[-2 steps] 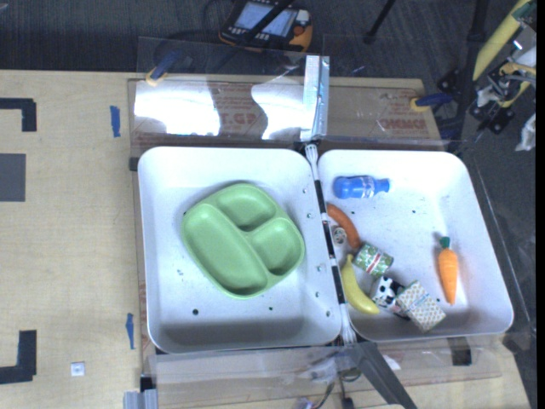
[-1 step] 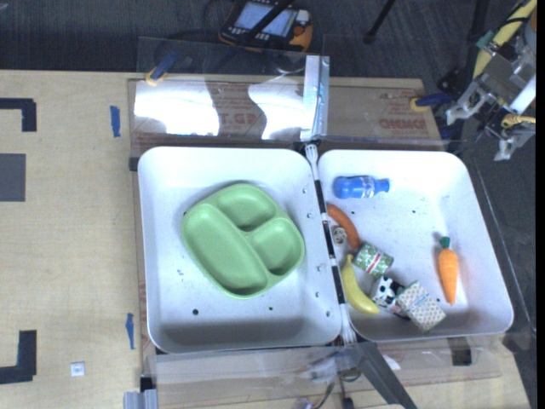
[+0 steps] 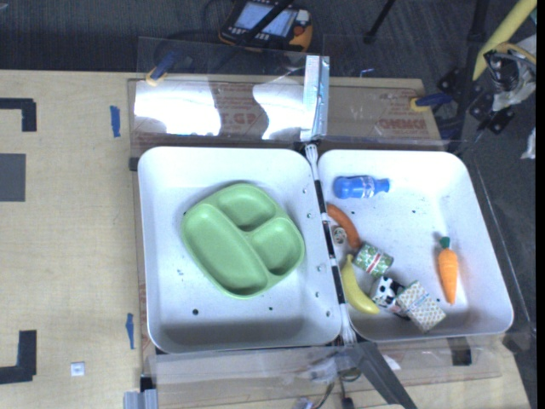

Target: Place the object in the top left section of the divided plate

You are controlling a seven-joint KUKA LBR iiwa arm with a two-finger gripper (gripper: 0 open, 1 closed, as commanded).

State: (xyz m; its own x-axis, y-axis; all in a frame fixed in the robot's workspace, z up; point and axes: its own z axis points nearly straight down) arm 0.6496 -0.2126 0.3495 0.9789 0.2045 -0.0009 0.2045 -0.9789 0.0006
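A green divided plate (image 3: 243, 239) lies in the left white bin (image 3: 170, 177), turned at an angle, with one large section and two smaller ones toward the right. In the right bin (image 3: 477, 194) lie a blue bottle (image 3: 360, 187), a sausage (image 3: 341, 224), a small green can (image 3: 373, 260), a banana (image 3: 357, 289), a black-and-white toy (image 3: 387, 291), a patterned box (image 3: 420, 305) and a carrot (image 3: 448, 271).
A clear panel (image 3: 230, 100) stands behind the bins, with a metal post (image 3: 315, 92) at its middle. A handheld device (image 3: 264, 22) lies on the floor beyond. The wooden bench (image 3: 60, 228) extends to the left of the bins.
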